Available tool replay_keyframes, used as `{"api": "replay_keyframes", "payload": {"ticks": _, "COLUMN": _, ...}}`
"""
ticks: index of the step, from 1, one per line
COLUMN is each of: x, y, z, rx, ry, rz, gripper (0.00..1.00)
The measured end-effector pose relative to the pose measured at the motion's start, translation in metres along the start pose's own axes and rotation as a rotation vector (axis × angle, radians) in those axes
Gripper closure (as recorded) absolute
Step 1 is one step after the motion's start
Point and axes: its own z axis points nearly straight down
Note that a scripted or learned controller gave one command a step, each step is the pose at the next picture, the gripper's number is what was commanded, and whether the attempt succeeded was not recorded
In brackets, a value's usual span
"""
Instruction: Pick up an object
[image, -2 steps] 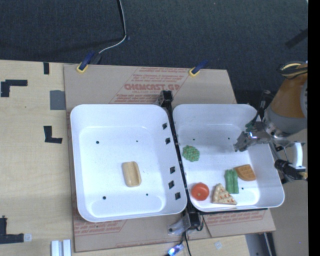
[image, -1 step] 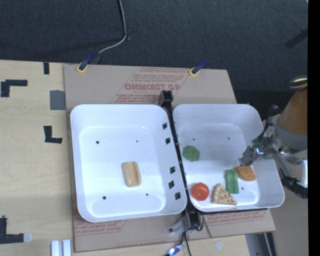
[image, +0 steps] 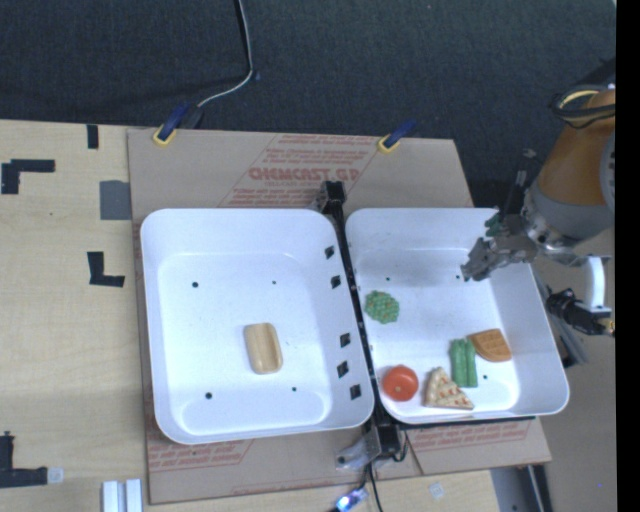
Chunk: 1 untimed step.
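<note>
You see two smooth, glossy white plastic bins (image: 160, 240) on matt brown cardboard (image: 290, 170) over a pale wood bench (image: 60, 330).

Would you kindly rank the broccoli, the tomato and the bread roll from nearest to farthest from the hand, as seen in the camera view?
Measured from the hand at the right bin's upper right:
1. Broccoli, right bin, near the divider.
2. Tomato, right bin's lower left corner.
3. Bread roll, over in the left bin.
</note>
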Motion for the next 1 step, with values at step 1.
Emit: {"api": "replay_keyframes", "payload": {"ticks": 1, "x": 0.0644, "y": 0.0586, "z": 0.0334, "rx": 0.005, "ry": 0.003, "rz": -0.003, "gripper": 1.00}}
